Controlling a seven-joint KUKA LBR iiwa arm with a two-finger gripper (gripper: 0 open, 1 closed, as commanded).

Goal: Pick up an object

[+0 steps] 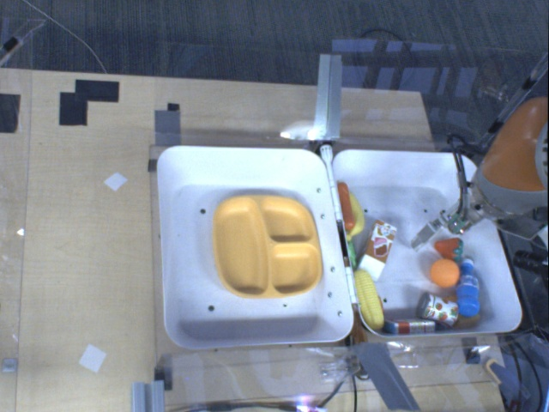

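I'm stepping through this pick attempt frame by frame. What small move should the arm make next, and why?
Probably a short descent. The gripper hovers in the right bin just above a red-orange item, with an orange ball and blue bottle crowded beside it, and nothing is seen between its fingers.

The scene is viewed from one fixed camera set above the pale wooden bench (77,256), looking down at a slant; both shallow white plastic bins (180,230) are taken in whole at moderate range. The dark carpeted floor (214,15) is seen beyond the bench's far edge.
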